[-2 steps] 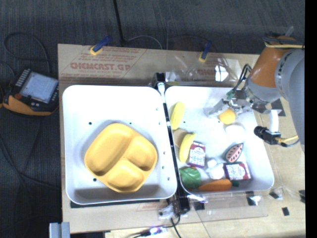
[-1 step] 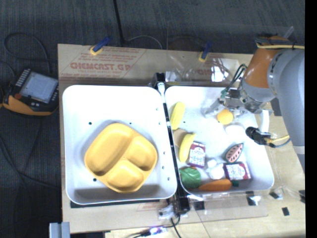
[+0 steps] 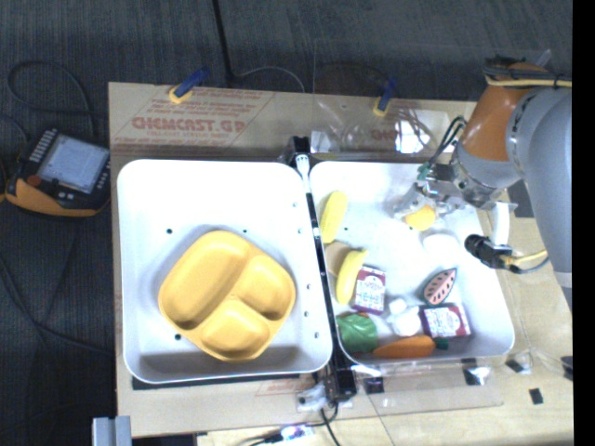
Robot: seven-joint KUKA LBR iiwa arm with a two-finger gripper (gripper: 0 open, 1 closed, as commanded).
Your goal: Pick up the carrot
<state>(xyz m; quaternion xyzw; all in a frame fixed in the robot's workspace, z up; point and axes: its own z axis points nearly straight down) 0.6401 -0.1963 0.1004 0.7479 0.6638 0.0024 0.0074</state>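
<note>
The carrot (image 3: 404, 347) is orange with a small green end on its right. It lies flat along the near wall of the right bin (image 3: 483, 291), between a green vegetable (image 3: 356, 332) and a red-and-white box (image 3: 443, 321). My gripper (image 3: 433, 191) is at the far right of that bin, well away from the carrot and just above a small yellow piece (image 3: 420, 217). Nothing can be seen held in it.
The right bin also holds two yellow banana-like pieces (image 3: 332, 212) (image 3: 349, 275), another red-and-white box (image 3: 370, 291), a red slice (image 3: 439, 286) and small white pieces (image 3: 437, 242). A yellow divided plate (image 3: 228, 294) lies in the left bin (image 3: 149, 193). The grey arm (image 3: 544, 175) stands over the right bin's right edge.
</note>
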